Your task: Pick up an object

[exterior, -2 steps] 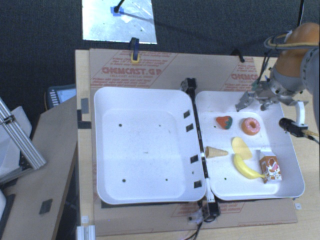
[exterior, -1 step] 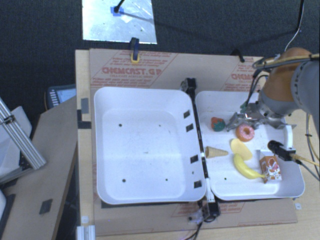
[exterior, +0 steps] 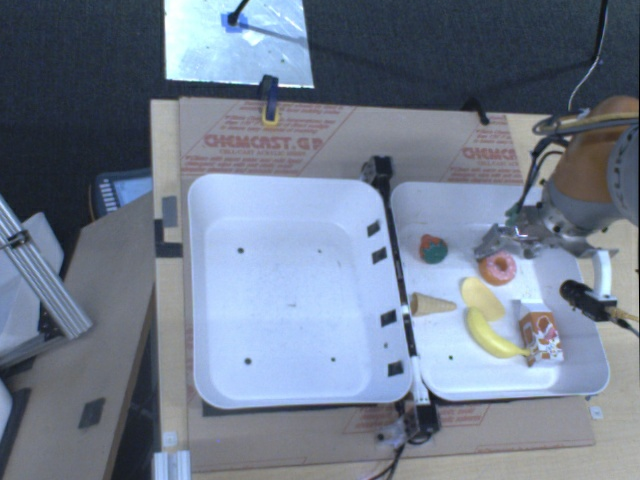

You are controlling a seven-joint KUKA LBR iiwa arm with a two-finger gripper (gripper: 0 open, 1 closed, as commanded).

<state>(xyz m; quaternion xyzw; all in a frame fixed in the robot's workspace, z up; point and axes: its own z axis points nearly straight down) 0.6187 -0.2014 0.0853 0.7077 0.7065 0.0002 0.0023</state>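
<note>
Hovering just above the pink ring-shaped toy doughnut (exterior: pixel 497 268) in the right white bin (exterior: pixel 445 383), the end effector (exterior: pixel 503 239) seems lined up to grasp it; its state I cannot tell. Nearby lie a yellow plastic banana (exterior: pixel 493 335) and an orange-white carton (exterior: pixel 540 337), toward the bench's right edge.

Yellow clamp (exterior: pixel 270 101) on cardboard (exterior: pixel 270 140), perhaps foil sheet (exterior: pixel 238 28)
</note>
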